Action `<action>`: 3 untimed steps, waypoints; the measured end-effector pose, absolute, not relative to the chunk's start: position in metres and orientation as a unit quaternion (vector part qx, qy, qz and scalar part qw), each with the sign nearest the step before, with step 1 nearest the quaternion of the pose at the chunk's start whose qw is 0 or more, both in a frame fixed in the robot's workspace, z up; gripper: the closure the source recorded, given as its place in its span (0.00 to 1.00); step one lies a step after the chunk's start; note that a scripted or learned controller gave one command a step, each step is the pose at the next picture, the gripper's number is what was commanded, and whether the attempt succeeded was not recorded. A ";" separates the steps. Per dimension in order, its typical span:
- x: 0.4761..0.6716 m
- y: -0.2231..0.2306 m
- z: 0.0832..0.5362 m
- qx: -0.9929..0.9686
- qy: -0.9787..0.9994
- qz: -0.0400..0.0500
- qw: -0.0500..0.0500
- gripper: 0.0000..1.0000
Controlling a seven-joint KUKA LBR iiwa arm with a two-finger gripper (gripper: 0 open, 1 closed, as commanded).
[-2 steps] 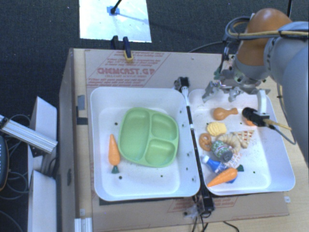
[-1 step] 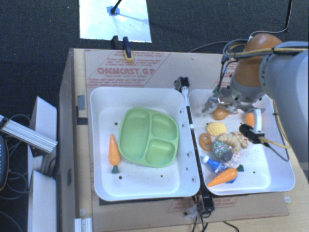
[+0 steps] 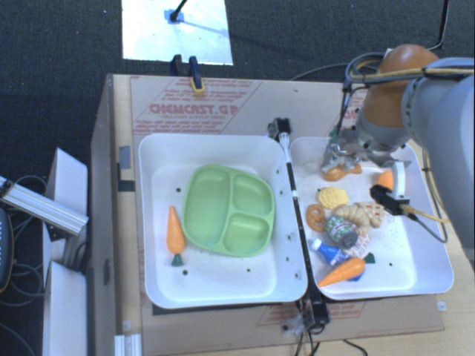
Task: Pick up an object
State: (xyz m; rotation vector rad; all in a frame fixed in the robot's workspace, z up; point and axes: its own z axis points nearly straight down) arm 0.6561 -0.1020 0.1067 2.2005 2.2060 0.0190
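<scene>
Hand (image 3: pixel 340 159) low over an orange toy (image 3: pixel 340 172) in the right bin (image 3: pixel 438 262), we are seeing no lift yet and cannot tell its grip.

Dark speckled carpet floor (image 3: pixel 59 43) all round. Bench top (image 3: pixel 223 102) is brownish board w/ red printed lettering, black clamp (image 3: pixel 194 71) on far edge. Pale shiny sheet (image 3: pixel 174 17) lies on floor behind bench. Left side: metal rail (image 3: pixel 41 202) at a slant, white boxy panels (image 3: pixel 63 288) below it. Lighting even, soft.
</scene>
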 end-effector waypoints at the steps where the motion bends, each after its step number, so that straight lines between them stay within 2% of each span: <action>1: 0.617 -0.056 0.192 0.705 0.709 0.002 0.002 1.00; 2: 0.616 -0.057 0.191 0.706 0.708 0.001 0.001 0.00; 3: 0.642 -0.089 0.084 0.707 0.707 0.000 0.000 0.00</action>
